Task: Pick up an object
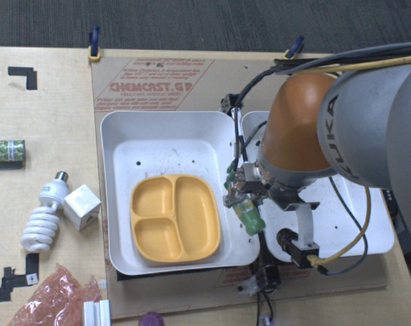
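Pale wooden bench under two white bins, and we've got a yellow divided plate (175, 217) sitting in the left bin (117, 182), with the gripper (244, 197) just right of that plate, jaws clamped on a green bottle (249, 216) over the bin's right rim.

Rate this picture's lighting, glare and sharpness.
Camera view: even overhead light; soft shadow inside the left shallow white bin; faint sheen on the yellow three-compartment plastic plate; sharp throughout, though the small green object beneath the wrist is too cluttered to identify.
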You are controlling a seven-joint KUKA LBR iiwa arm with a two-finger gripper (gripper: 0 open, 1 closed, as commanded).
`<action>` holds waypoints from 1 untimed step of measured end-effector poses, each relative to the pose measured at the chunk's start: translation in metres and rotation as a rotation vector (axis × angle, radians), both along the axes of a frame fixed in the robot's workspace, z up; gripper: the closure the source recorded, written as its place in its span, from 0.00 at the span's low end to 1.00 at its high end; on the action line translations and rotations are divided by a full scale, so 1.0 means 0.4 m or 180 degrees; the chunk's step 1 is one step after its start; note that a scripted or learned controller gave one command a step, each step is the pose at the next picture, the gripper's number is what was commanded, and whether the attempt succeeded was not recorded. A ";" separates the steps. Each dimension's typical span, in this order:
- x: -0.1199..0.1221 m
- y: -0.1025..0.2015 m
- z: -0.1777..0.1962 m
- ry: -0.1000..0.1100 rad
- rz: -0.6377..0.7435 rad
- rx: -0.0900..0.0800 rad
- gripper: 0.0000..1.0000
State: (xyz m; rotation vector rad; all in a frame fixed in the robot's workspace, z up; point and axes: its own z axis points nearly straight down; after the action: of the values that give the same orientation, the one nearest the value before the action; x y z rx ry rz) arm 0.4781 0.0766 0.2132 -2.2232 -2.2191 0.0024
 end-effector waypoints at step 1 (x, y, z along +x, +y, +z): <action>0.001 -0.055 -0.011 -0.0006 0.0000 0.0002 1.00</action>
State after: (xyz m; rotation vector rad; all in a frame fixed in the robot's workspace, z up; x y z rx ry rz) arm 0.4786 0.0545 0.2089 -2.2238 -2.2196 -0.0005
